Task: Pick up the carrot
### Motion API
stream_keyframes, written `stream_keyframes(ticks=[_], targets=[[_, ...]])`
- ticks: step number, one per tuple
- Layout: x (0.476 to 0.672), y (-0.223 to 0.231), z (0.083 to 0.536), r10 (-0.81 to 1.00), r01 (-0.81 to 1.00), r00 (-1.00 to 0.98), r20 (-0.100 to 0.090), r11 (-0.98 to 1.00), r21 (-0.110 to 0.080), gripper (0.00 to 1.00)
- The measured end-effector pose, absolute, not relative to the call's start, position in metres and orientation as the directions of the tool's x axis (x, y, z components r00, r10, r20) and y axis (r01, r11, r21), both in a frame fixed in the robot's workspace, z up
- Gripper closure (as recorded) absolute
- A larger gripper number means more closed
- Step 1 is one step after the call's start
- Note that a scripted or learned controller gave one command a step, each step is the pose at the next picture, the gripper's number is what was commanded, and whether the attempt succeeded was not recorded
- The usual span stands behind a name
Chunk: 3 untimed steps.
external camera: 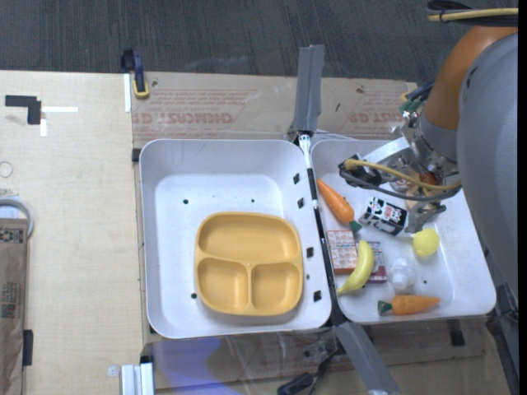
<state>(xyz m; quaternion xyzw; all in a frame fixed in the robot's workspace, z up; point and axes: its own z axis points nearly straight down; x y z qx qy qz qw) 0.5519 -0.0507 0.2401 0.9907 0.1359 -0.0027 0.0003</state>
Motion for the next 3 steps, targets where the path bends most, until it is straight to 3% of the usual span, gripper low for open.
stream_keyframes(ticks=[1,2,3], targets=[[0.561,-0.163,0.311,0.199,0.199,0.98,-0.005,-0.98,0.0,0.0],[0.571,-0.222,0.404,0.201,0.201,0.98,-0.005,-0.98,-0.001,0.0],[0.573,-0.22,0.41,0.206,0.206,0.978,-0.012,-0.979,-0.003,1.0]])
